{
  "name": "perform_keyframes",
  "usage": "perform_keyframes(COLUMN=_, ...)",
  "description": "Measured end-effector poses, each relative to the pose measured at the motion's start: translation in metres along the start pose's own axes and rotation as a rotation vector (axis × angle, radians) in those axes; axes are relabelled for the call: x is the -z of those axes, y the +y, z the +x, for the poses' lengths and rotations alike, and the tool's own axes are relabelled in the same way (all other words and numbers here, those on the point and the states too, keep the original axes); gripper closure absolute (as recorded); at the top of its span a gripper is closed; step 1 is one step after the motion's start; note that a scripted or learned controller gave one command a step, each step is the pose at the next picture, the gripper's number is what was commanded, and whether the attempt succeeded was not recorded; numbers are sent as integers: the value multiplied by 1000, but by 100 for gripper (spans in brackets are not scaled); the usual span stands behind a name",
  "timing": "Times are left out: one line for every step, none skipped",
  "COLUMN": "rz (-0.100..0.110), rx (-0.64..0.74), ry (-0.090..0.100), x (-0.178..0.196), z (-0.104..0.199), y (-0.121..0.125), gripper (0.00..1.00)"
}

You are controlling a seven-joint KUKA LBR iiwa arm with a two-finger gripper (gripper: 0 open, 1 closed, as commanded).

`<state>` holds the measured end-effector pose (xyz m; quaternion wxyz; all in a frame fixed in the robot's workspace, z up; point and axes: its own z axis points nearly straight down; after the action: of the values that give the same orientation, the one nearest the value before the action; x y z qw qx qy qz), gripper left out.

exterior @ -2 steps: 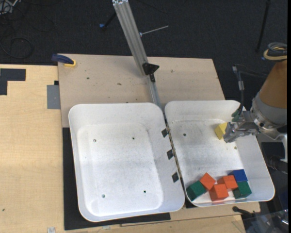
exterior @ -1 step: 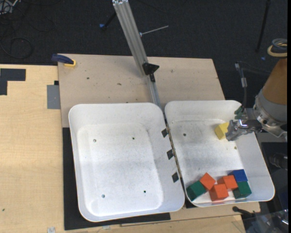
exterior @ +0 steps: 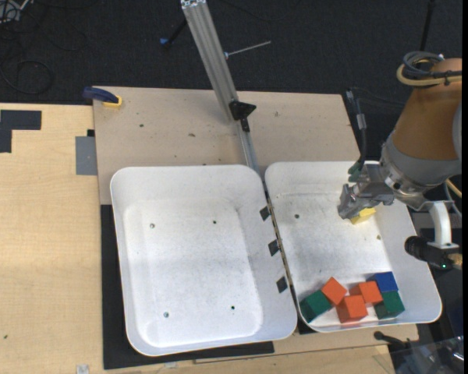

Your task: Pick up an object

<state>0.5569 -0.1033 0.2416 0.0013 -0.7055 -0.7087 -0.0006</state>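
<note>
My gripper (exterior: 356, 202) hangs over the upper right part of the right bin (exterior: 320, 232), at the end of the grey arm with its orange band. A small yellow block (exterior: 363, 216) shows right at the gripper's tip, partly hidden by it. I cannot tell whether the block is gripped or just lies under the tip. In the bin's near right corner sits a cluster of blocks: two green ones (exterior: 317, 305), several orange ones (exterior: 352, 308) and a blue one (exterior: 385, 281).
The left bin (exterior: 187, 255) lies beside the right one, with a divider and black clips (exterior: 271, 246) between them. A slanted aluminium post (exterior: 215, 61) rises behind the bins. A white cable part (exterior: 443, 228) hangs by the right bin's right rim.
</note>
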Motion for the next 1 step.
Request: perform_keyframes(rz=1, rx=0, ry=0, x=6, z=49, y=11, gripper=100)
